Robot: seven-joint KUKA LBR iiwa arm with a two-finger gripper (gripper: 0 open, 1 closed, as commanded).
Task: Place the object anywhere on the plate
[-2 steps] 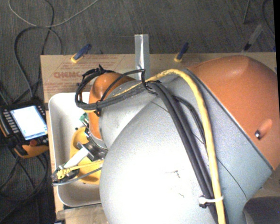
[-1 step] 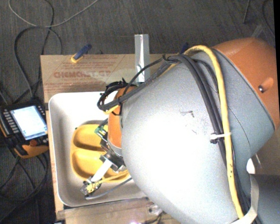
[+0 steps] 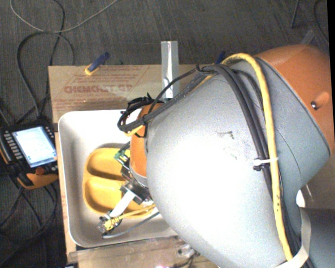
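Observation:
A yellow plate [image 3: 100, 183] lies in the left white bin [image 3: 70, 165], toward its front half. My gripper [image 3: 128, 181] hangs over the plate's right side, just below the orange wrist band [image 3: 137, 152]. The big grey arm [image 3: 226, 166] covers the plate's right edge, the right part of this bin and whatever lies under the gripper. No object can be made out between the gripper and the plate.
A cardboard sheet [image 3: 108, 86] lies behind the bin, with a small blue and yellow item [image 3: 97, 63] at its far edge. A metal post [image 3: 170, 59] stands at the back. A handheld screen unit [image 3: 29, 147] sits on the floor to the left.

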